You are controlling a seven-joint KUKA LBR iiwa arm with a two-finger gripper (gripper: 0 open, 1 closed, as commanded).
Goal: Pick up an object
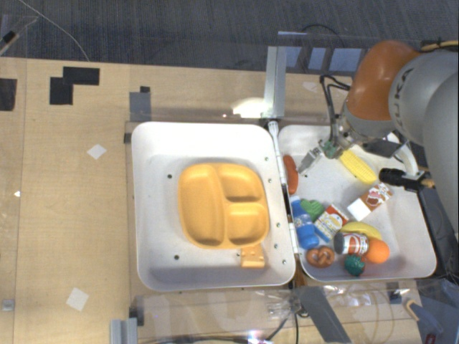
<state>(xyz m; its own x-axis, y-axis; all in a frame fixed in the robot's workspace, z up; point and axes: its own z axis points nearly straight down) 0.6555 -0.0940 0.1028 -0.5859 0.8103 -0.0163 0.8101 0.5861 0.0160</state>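
My gripper hangs over the back of the right bin, below the orange wrist band. It sits just left of a yellow corn cob and right of a red sausage. Nothing shows held in it. Toward the bin's front lie a green toy, blue pieces, a small printed box, a white block, a banana, a can, an orange, a brown pretzel and a dark green ball.
The left bin holds a yellow divided tray and a small yellow block. A metal divider runs between the bins. The grey arm covers the right bin's back right corner.
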